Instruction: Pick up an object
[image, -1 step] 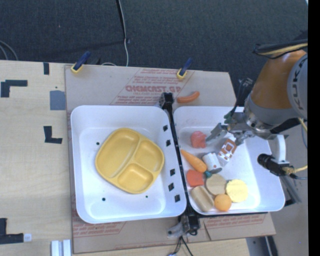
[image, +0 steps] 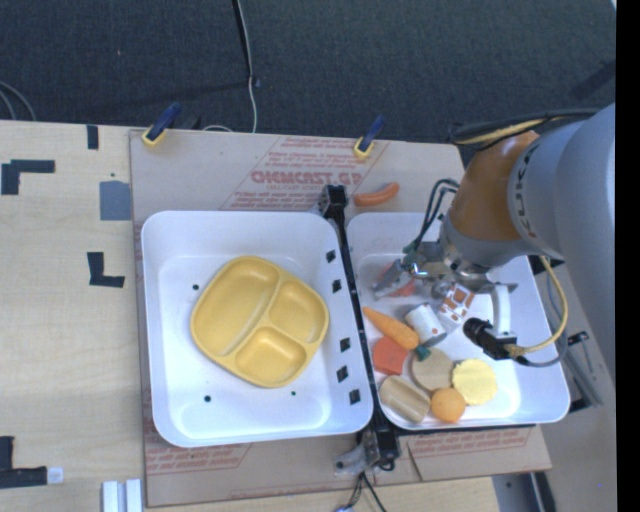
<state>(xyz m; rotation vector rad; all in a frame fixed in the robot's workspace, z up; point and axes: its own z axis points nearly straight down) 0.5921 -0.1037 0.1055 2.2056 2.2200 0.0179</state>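
Note:
My gripper (image: 437, 300) hangs low in the right bin (image: 540, 400), reaching in from the right under the grey arm with its orange band. Just below it lies a cluster of toy foods: an orange carrot (image: 390, 327), a red-orange block (image: 390, 355), a tan round piece (image: 432, 368), a yellow disc (image: 474, 381), a bread roll (image: 403, 398) and a small orange ball (image: 448, 404). A small white piece (image: 424, 320) sits right at the gripper's tip, beside the carrot. Whether anything is held is hidden by the gripper body.
A yellow divided plate (image: 260, 320) lies in the left bin (image: 165, 300). An orange sausage (image: 376, 194) rests on the cardboard behind the right bin. A black divider (image: 345, 290) separates the bins. Cables loop beside the arm on the right.

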